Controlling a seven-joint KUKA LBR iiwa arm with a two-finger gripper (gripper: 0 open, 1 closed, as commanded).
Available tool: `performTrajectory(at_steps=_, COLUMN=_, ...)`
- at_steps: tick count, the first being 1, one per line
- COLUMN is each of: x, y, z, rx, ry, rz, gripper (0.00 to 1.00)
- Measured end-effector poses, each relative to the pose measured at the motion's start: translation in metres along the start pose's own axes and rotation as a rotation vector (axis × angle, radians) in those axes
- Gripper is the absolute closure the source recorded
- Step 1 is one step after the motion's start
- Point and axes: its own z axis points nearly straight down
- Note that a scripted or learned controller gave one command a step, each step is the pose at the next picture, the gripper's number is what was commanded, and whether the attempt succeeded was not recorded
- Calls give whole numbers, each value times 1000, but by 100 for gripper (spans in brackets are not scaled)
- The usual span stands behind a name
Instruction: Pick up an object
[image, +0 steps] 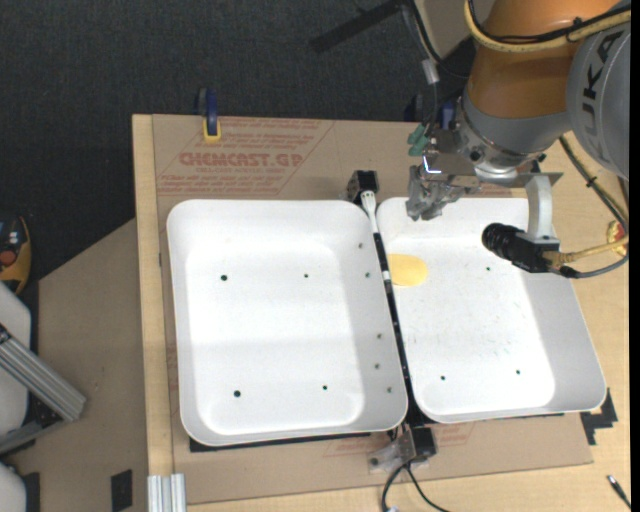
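A small flat yellow object (407, 269) lies in the right bin (520, 340), near its left wall and toward the far end. My gripper (428, 205) hangs over the far left corner of that bin, a little beyond the yellow object and apart from it. Its dark fingers point down and nothing shows between them. The grey wrist with the orange band (520, 60) rises above it at the upper right.
The left bin (200, 300) sits beside the right one, sharing a dark divider (385, 290). A black cylindrical part (515, 247) on the arm juts over the right bin's far edge. A blue and yellow clamp (209, 113) grips the cardboard base at the far left.
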Motion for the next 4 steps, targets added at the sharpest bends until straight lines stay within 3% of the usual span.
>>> performTrajectory(at_steps=1, x=26, y=-7, z=-42, rx=-9, ry=-1, rz=1, gripper=100)
performTrajectory(at_steps=2, x=-119, y=-9, z=-71, rx=-11, ry=-7, rz=16, gripper=100)
performTrajectory(at_steps=3, x=-58, y=38, z=-13, rx=-2, ry=-1, rz=0, gripper=100)
performTrajectory(at_steps=4, x=-42, y=17, z=-35, rx=-2, ry=0, rz=3, gripper=100)
